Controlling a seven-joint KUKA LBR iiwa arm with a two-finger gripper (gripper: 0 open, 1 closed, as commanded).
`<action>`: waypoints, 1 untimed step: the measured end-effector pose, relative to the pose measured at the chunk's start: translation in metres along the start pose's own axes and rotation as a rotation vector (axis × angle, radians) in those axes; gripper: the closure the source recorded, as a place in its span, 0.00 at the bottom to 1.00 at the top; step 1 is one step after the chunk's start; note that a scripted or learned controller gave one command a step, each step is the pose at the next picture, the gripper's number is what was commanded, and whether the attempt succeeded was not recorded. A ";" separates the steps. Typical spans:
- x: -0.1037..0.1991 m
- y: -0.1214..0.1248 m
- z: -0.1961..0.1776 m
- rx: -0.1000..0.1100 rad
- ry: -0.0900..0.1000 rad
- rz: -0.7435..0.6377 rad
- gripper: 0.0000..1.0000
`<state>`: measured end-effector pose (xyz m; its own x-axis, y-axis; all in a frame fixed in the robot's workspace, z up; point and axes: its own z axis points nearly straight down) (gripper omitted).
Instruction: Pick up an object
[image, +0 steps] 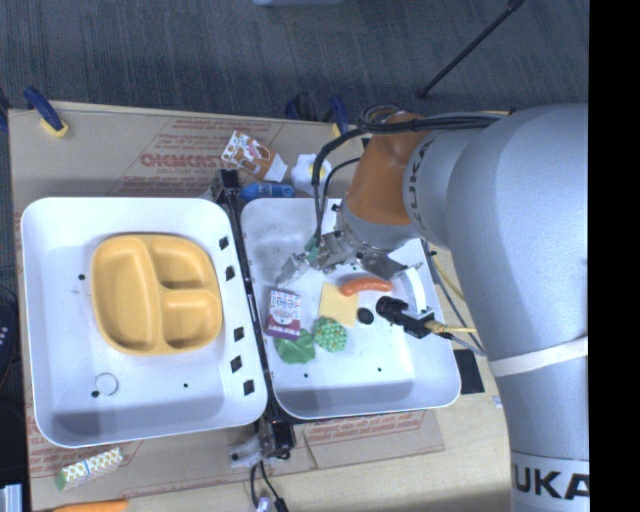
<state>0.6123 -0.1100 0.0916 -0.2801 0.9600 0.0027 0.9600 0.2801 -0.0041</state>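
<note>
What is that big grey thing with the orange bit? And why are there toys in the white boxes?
That big grey thing is a robot arm. The camera sits up high and looks down on a bench, and the arm reaches in from the right side of the picture. At the end of the arm is its claw, which it uses to grab things. It is hanging over the right white bin.

In that bin lie small things for the robot to practise picking up: a yellow cheese wedge, an orange sausage, a green broccoli toy, a green leaf and a little red packet.

The left white bin holds a yellow lunch tray with compartments.

I cannot see anything between the claw's tips right now.
</note>
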 end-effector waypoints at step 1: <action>-0.038 0.026 -0.091 -0.003 -0.005 -0.521 0.00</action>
<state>0.6481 -0.1390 0.1827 -0.7211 0.6929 -0.0016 0.6929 0.7211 -0.0006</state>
